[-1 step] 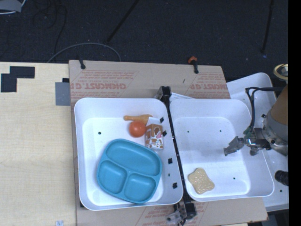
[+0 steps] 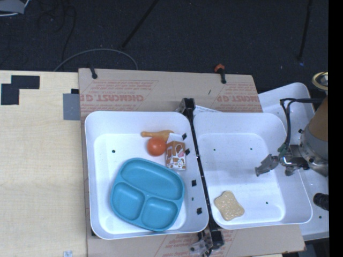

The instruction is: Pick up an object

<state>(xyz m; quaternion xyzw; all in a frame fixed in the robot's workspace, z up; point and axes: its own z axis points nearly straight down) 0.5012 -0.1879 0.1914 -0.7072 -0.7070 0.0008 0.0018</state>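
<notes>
In the left bin lie a blue divided plate, a red tomato, an orange carrot-like piece and a small printed carton. A tan slice of toast lies at the front of the right bin. My gripper hangs over the right part of the right bin, pointing left, well away from the toast. Nothing shows between its fingers, and it looks open.
A black divider clip sits at the back where the two bins meet. Brown cardboard lies under the bins. The arm's cables loop over the right bin's far right corner.
</notes>
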